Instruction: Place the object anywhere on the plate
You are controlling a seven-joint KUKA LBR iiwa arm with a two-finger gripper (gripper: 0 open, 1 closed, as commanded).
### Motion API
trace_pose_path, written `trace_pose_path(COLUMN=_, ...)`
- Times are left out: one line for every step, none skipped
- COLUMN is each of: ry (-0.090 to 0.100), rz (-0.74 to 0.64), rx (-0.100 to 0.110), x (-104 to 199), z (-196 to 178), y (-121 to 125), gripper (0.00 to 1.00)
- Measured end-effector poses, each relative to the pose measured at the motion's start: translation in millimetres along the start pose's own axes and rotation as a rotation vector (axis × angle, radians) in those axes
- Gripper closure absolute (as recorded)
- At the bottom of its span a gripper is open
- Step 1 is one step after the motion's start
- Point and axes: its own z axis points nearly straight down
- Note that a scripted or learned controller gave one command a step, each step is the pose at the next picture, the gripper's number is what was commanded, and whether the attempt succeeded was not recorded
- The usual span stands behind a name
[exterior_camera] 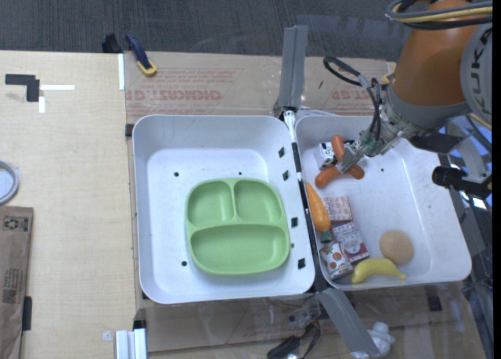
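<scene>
Two shallow white bins sit side by side on the surface (63,162). The left bin (156,193), well to the left of the pincer (362,148), carries a green plate (237,227) with three compartments, two small ones at the back and one long one at the front.

The right bin (427,217) lies beneath the pincer and holds the small things. An orange-red toy of crossed sticks (341,163) lies just left of and below the pincer tip, touching or nearly touching it; whether the pincer has hold of it, or how far it is open, cannot be told from this slant. The toy looks like short glossy rods in orange and red with a pale end.

Further below and to the left of the pincer, a carrot (317,206) rests against the bin's left wall. Beside it lie small printed packets (341,228). Nearest the camera, a yellow banana (376,271) lies at the bin's front, with a round tan bun (397,246) just above it.

The grey arm with its orange band (434,44) hangs over the bin's far right corner.
</scene>
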Motion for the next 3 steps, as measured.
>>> trace_pose_path(ry=0.001, rz=0.104, rx=0.002, x=63.0, z=38.2, y=33.4, gripper=1.0)
trace_pose_path(ry=0.0, rz=0.105, rx=0.002, x=62.7, z=38.0, y=33.3, gripper=0.0)
trace_pose_path(ry=-0.001, rz=0.125, rx=0.001, x=33.3, z=-28.6, y=42.0, gripper=0.0)
